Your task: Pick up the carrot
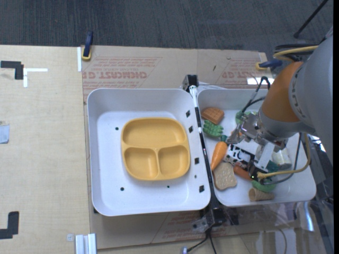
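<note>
The carrot is orange with a green top and lies slanted in the right bin, close to that bin's left wall. My gripper is low inside the same bin, just to the right of the carrot's upper end. The wrist and its fittings cover the gripper's tip. No object shows between the fingers.
Around the carrot lie a brown waffle-like piece, a green leafy piece, a bread slice, a second small orange piece and a tan piece. The left bin holds a yellow divided plate.
</note>
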Tool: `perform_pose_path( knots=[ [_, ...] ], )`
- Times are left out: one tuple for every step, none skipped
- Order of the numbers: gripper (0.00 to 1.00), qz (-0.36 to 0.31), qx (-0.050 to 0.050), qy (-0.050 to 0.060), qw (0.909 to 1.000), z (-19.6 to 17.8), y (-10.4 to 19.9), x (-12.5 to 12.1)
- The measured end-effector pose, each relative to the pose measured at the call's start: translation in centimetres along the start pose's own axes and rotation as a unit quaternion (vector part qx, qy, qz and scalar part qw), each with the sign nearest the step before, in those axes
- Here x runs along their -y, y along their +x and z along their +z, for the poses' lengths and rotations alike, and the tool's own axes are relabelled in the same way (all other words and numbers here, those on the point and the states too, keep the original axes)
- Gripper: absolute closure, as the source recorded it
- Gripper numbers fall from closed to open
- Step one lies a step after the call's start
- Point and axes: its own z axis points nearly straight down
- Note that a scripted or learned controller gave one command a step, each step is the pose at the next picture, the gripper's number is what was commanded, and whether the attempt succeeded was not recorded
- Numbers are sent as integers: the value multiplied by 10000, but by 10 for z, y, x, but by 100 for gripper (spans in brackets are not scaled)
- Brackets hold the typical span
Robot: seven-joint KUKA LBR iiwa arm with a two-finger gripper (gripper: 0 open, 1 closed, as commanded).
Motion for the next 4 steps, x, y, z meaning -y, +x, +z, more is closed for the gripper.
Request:
perform_pose_path(
  knots=[
    [0,1138,-6,-18,9935,-100,36,46],
    [0,1940,1,3,9810,-99,62,91],
    [0,2707,7,-6,9627,-99,41,40],
    [0,2556,3,10,9668,-37,-17,-7]
  ],
)
